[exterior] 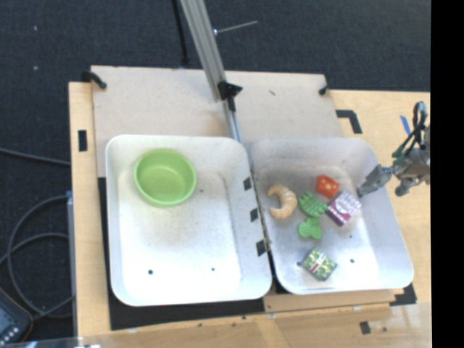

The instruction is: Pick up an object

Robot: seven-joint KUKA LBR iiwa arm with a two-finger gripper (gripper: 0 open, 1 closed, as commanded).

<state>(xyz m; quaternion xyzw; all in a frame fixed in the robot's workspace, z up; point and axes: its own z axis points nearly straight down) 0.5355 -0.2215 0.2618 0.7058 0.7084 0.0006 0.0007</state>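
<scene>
1. The loose objects lie in the right bin (377, 267), in the lower right of the frame, clustered around its middle.
2. A red piece (327, 185) sits uppermost in the cluster. Just below and right of it is a purple and white block (343, 209).
3. A round green textured piece (314, 204) touches the purple block's left side, and a smaller green piece (310, 230) lies just below it.
4. A tan croissant-shaped toy (283, 201) rests to the left of the green pieces, near the bin's left wall.
5. A green and white patterned block (319, 264) lies apart from the rest, toward the bin's lower edge.
6. The gripper (373, 178) enters from the right edge of the frame and hangs over the bin's upper right rim, near the purple block but not touching it. Whether it is spread or closed cannot be told; nothing shows in it.
7. The left bin (145, 267) holds a green bowl (165, 177), upright in its upper left corner.
8. A grey metal pole (206, 46) slants from the top of the frame down to the gap between the bins.
</scene>
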